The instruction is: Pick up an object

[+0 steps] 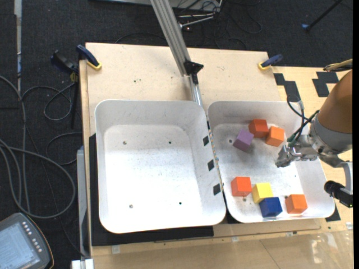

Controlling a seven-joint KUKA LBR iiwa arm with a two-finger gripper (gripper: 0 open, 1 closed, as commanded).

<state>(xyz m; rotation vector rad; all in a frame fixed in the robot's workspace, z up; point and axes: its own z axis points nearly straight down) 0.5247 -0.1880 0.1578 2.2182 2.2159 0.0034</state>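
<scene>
Seen from above at a slant, a pale wooden bench [146, 72] bears two shallow white bins side by side. The left bin [112, 150] has only dark specks on its floor. A grey metal rail [171, 29] runs diagonally down from the top of the view to the seam where the two bins meet.

The right bin [224, 116] holds seven small blocks. Toward its back lie a purple block [243, 140], then an orange cube [258, 128] and a lighter orange cube [275, 135], these two touching or nearly so. Along the front lie an orange-red cube [241, 185], a yellow cube [261, 192] just beside it, a blue cube [271, 207] against the yellow one, and an orange cube near the front right corner [296, 203].

The gripper [284, 157] reaches in from the right on the grey arm with its orange band [342, 108]. It sits over bare bin floor, between the back group and the front row, nearest the lighter orange cube but apart from it. Whether the claw is apart or together cannot be told from this angle; nothing is seen between its tips.

Progress, as judged: the arm is at the loaded bin, but no block is grasped or lifted. Choosing a block, closing on it and raising it all remain.
</scene>
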